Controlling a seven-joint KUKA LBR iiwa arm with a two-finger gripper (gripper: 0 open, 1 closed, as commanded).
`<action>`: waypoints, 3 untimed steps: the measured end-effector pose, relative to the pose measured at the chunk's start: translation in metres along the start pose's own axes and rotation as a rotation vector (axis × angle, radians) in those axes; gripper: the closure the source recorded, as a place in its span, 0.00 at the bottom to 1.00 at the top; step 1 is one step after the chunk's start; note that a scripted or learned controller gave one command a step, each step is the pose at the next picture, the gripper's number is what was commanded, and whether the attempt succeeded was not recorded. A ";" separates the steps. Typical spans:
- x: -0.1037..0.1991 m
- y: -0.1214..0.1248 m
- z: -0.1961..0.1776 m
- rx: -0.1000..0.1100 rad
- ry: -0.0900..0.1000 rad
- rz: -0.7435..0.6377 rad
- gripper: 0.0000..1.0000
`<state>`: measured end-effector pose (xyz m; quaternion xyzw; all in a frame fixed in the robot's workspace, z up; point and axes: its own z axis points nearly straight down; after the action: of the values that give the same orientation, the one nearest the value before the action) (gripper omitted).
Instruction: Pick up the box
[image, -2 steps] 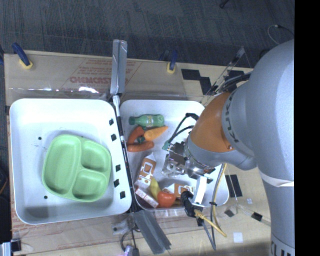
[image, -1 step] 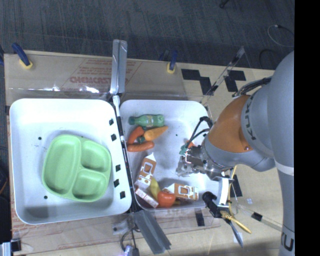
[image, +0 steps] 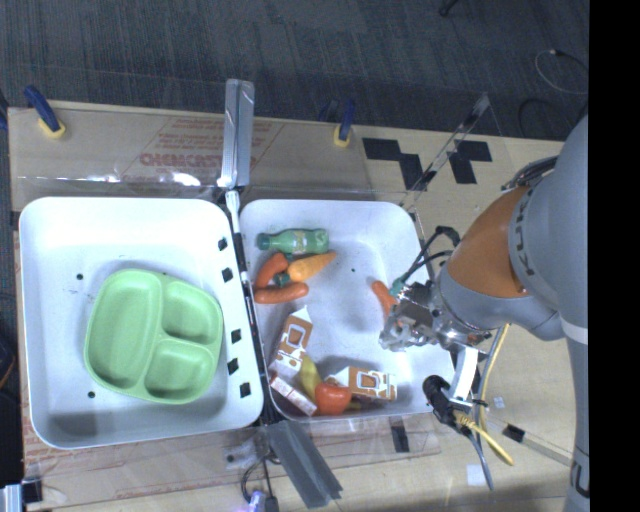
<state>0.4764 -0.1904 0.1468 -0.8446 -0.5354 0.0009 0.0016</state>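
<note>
In the right bin (image: 405, 222): box (image: 290, 345) among food near the front wall.
We note open floor between it and the gripper (image: 402, 325) at the right wall; finger state we cannot tell.

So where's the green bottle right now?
The green bottle lies on its side at the far end of the right bin, just above the carrots.

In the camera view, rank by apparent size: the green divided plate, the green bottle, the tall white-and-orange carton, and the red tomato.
1. Pale green divided plastic plate, largest by far.
2-3. Small green plastic bottle and tall white-and-orange cardboard carton: too alike to rank.
4. Round red tomato, smallest.
</note>
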 end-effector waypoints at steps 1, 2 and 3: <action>0.041 -0.020 0.056 0.003 0.000 0.203 1.00; 0.114 -0.054 -0.044 0.001 0.001 0.117 1.00; 0.161 -0.009 -0.044 0.003 -0.001 0.085 1.00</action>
<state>0.5370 -0.0405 0.1904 -0.8666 -0.4990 0.0021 0.0023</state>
